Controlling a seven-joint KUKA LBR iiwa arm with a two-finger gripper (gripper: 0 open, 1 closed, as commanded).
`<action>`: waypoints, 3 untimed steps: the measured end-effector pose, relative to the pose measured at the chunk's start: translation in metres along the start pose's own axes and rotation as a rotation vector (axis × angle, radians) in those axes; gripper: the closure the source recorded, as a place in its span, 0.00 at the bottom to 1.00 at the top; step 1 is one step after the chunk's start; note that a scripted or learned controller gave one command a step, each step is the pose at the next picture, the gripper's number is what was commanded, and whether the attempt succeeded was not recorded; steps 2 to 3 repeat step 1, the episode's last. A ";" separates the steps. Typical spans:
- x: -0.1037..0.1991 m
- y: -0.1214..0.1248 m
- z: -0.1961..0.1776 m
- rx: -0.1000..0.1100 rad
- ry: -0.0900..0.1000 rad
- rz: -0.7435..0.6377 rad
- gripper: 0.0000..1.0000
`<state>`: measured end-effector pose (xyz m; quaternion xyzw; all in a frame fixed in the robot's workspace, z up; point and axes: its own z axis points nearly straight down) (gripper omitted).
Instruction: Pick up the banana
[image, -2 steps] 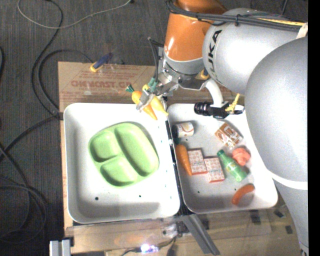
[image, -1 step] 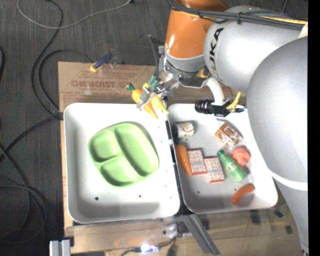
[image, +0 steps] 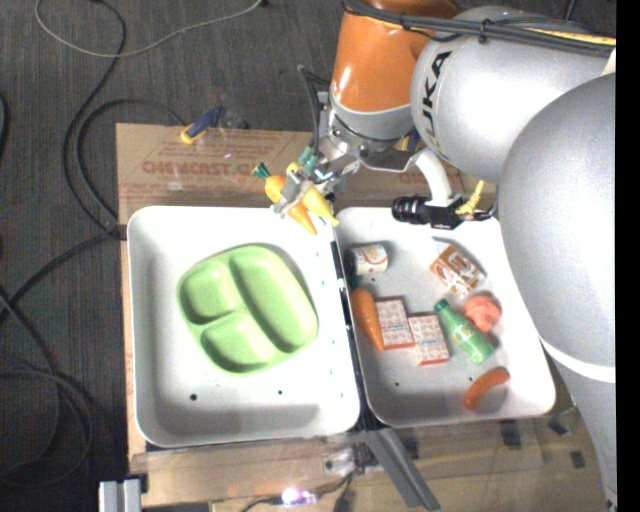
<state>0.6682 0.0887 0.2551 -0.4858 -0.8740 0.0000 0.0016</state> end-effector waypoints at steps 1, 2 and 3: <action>-0.058 -0.036 0.008 0.001 -0.005 -0.037 1.00; -0.058 -0.036 0.008 0.001 -0.005 -0.037 1.00; -0.058 -0.036 0.008 0.001 -0.005 -0.037 1.00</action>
